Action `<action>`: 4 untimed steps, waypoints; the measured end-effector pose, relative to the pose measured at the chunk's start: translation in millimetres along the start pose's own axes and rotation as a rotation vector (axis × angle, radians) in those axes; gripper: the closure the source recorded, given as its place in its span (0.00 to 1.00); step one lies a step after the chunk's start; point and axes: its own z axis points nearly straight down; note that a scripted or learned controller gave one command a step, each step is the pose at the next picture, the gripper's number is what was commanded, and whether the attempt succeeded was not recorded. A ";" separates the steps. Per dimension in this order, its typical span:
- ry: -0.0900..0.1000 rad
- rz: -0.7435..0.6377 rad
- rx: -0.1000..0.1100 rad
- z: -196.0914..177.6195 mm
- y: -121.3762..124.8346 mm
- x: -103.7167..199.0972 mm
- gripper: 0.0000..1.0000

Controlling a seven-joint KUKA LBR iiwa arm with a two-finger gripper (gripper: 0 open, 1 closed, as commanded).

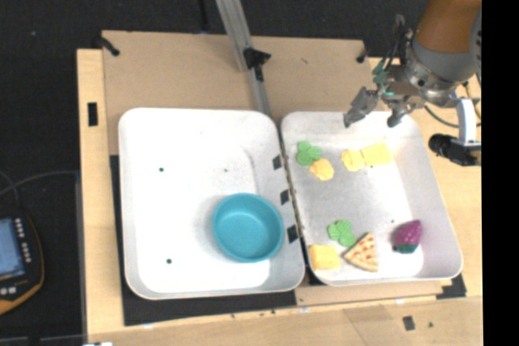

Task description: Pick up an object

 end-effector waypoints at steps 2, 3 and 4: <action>-0.002 0.003 0.007 63.0 1.6 -1.4 0.00; -0.002 0.005 0.005 109.8 -2.4 -11.2 0.00; -0.002 0.006 -0.002 158.5 -1.4 -13.2 0.00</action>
